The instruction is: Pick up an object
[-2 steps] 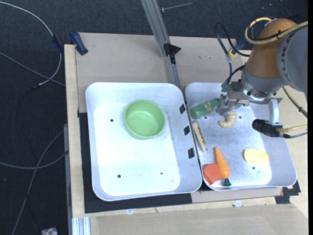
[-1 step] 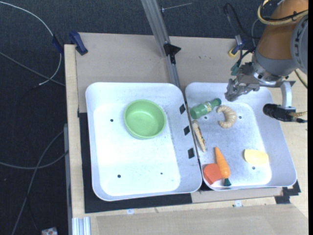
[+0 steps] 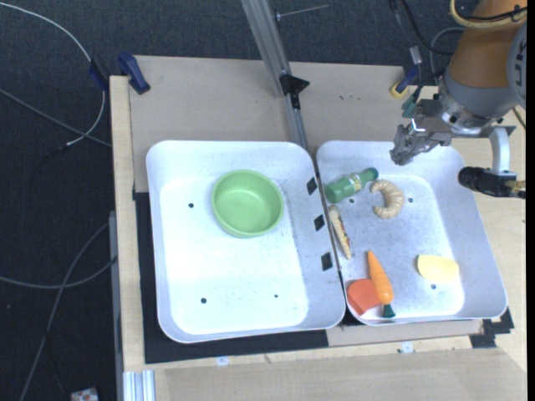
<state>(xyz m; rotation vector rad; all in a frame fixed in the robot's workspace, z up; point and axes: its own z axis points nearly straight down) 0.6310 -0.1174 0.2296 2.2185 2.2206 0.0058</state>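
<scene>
My gripper (image 3: 409,149) hangs over the far edge of the right bin (image 3: 468,224), with nothing visibly between its fingers. Below and left of it lie a green bottle (image 3: 349,185) and a tan curled croissant-like piece (image 3: 387,199). Along the bin's left wall rests a thin tan stick (image 3: 339,232). An orange carrot (image 3: 379,280) leans over a red-orange block (image 3: 362,296) at the near left corner. A pale yellow piece (image 3: 437,267) sits near the front right.
The left bin (image 3: 180,291) holds a green bowl (image 3: 247,202). A metal pole (image 3: 266,36) slants down from the top and ends between the bins. Blue clamps (image 3: 132,72) grip the bench's far corners.
</scene>
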